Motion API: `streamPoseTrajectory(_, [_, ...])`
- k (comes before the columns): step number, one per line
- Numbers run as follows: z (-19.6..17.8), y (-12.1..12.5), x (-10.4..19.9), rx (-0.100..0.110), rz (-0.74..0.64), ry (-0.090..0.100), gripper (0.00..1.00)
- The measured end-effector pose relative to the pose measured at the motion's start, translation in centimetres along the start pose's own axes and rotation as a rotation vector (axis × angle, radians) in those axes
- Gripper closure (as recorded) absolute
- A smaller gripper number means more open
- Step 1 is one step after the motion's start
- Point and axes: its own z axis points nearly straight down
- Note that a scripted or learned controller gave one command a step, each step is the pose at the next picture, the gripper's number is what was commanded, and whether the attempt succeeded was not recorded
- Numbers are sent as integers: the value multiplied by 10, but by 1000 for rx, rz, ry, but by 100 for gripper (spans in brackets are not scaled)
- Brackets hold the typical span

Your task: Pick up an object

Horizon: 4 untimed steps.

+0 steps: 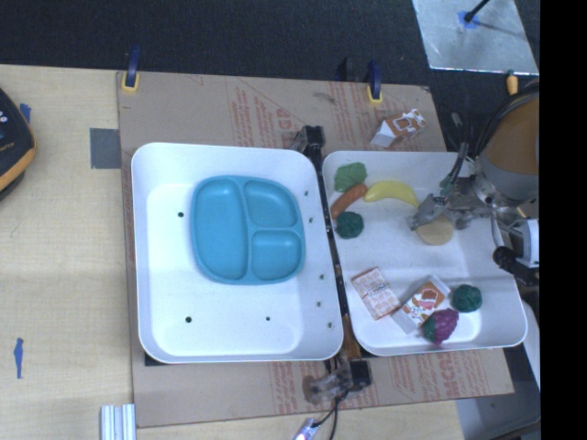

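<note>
Scene: two shallow white bins side by side on a cardboard-covered desk (83,273), seen from above at a slant.
Left bin (156,246): carries a blue divided plate (248,229) near its middle.
Right bin (495,291): carries all the loose objects.
Far-left corner of right bin: green leafy piece (349,175), orange carrot-like piece (348,200), dark green round piece (349,225); these lie close together, some touching.
Far edge of right bin: yellow banana (393,192), just beside the carrot-like piece.
Near edge of right bin: two small printed cartons (373,292) (424,302), purple piece (441,325), dark green piece (466,297).
Outside the bins: a further small carton (400,128) on the cardboard beyond the right bin's far edge.
Arm: grey, with an orange band (518,140), entering over the right edge of the right bin.
Gripper (433,220): low over the bin's far-right part, directly above a pale tan round object (437,234).
Jaws: whether they are spread or closed cannot be told; the metal parts overlap at this angle.
Task object: judged to be the tan round object, lying in the right bin under the gripper, apart from the banana.
Stage: judged as approach or grasp attempt; no lift is evident.
Risk 1: the low, rounded object may squeeze out sideways if the jaws close off-centre.
Risk 2: a descent too shallow would close the jaws on air above it.
Risk 3: a sideways offset could nudge the banana instead.
</note>
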Motion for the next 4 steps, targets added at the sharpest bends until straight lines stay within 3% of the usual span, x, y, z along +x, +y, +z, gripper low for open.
streamPoseTrajectory(1, [0,-16,1,1,-1,0,0])
streamPoseTrajectory(2, [-10,-16,0,2,-2,0,100])
streamPoseTrajectory(3, [-69,-15,29,-2,0,1,100])
streamPoseTrajectory(4, [-82,-19,74,1,-2,1,100])
